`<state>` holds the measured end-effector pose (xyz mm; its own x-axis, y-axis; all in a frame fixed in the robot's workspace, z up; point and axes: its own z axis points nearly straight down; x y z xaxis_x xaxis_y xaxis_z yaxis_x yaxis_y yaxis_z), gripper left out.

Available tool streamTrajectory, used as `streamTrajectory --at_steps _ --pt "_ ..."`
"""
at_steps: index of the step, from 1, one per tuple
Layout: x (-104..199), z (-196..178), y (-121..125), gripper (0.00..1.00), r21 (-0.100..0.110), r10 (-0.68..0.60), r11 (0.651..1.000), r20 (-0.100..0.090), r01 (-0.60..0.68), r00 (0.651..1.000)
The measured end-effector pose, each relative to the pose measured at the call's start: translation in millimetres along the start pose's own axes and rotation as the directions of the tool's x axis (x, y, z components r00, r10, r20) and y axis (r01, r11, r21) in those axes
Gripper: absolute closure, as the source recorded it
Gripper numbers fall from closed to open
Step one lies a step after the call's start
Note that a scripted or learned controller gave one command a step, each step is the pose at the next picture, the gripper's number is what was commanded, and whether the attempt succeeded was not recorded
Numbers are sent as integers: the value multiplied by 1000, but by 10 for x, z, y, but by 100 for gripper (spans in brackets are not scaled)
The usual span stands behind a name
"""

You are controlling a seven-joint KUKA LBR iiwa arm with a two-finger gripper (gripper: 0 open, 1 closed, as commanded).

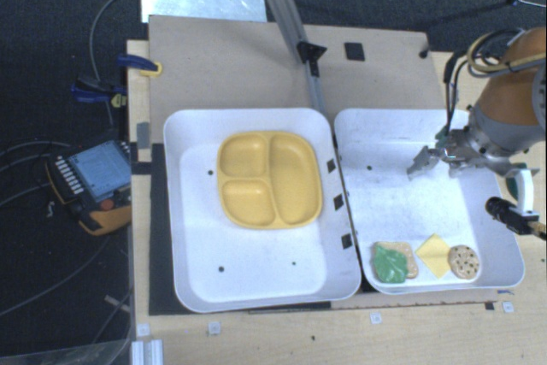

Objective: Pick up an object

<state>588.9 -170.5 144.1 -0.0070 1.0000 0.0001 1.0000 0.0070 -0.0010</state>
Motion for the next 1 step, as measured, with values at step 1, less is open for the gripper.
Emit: streamTrajectory --at_steps 1 --pt "-75 448 -21 0 0 6 1000 1 -6 1000"
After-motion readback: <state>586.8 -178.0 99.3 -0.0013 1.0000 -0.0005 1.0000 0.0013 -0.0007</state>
